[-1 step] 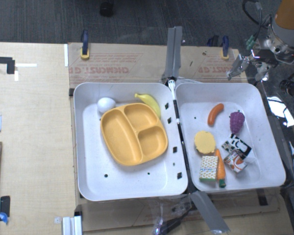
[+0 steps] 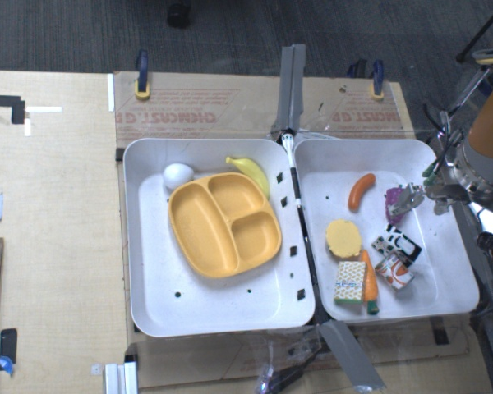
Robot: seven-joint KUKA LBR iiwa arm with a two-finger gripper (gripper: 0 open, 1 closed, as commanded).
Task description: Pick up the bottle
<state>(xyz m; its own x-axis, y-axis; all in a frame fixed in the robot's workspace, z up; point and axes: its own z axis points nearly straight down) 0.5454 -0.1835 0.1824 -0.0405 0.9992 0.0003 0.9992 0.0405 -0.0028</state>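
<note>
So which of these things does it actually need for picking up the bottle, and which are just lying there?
Needed: the tool, the purple bottle (or so it looks) beside it, the right bin.

Lying about: sausage, carrot, banana, egg, yellow plate.

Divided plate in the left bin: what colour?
Yellow-orange divided plastic plate, seen clearly in the camera view.

A divided plate (image 2: pixel 224 224) lies in the left bin (image 2: pixel 144 245); what may be the bottle (image 2: pixel 393 203) lies in the right bin (image 2: pixel 444 298).
</note>
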